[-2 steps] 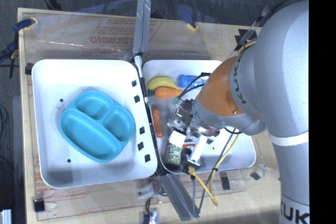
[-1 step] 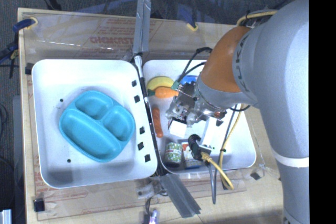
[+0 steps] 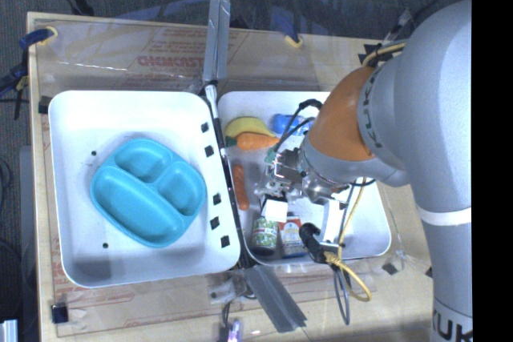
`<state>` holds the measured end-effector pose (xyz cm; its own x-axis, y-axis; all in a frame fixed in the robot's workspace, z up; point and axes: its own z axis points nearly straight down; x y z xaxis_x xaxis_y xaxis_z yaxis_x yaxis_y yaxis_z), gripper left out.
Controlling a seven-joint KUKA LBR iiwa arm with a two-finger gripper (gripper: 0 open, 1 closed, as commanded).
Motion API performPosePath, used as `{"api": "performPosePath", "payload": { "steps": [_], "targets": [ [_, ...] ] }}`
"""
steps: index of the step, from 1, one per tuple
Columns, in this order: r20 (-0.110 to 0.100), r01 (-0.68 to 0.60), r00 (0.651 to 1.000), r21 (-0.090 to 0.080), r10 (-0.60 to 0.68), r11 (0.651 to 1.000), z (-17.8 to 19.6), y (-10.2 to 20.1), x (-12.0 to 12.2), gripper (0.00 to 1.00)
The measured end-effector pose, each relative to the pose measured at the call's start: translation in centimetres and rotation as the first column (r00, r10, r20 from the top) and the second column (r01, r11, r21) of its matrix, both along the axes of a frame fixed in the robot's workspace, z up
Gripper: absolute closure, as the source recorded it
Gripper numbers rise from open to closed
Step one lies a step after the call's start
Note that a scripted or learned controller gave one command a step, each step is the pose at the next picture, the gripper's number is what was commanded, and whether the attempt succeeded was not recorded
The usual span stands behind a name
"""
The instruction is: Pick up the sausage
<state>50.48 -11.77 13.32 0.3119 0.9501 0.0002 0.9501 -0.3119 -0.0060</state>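
Counting bins: two, white, side by side.
Plates: one blue divided plate (image 3: 149,191), left bin.
Sausage (image 3: 240,187): one, thin, reddish-orange, right bin.
Hand (image 3: 282,187): grip cannot be told.

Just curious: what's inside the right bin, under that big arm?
The right bin holds a banana, carrot, thin reddish sausage and small packages. The arm covers the rest.

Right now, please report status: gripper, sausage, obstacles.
Gripper low in right bin. Sausage lying free by left wall. Carrot, banana close behind.
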Motion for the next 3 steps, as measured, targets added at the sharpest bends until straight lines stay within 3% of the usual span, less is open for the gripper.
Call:
{"api": "performPosePath", "payload": {
  "steps": [1,2,3],
  "targets": [
    [0.003,-0.142,0.99,0.0,0.142,0.99,6.4,1.1,3.8,1.0],
    [0.001,-0.218,0.976,0.001,0.218,0.976,1.5,1.4,-2.3,1.0],
    [0.006,-0.308,0.951,-0.002,0.308,0.951,12.7,5.6,-2.7,1.0]
  ]
}}
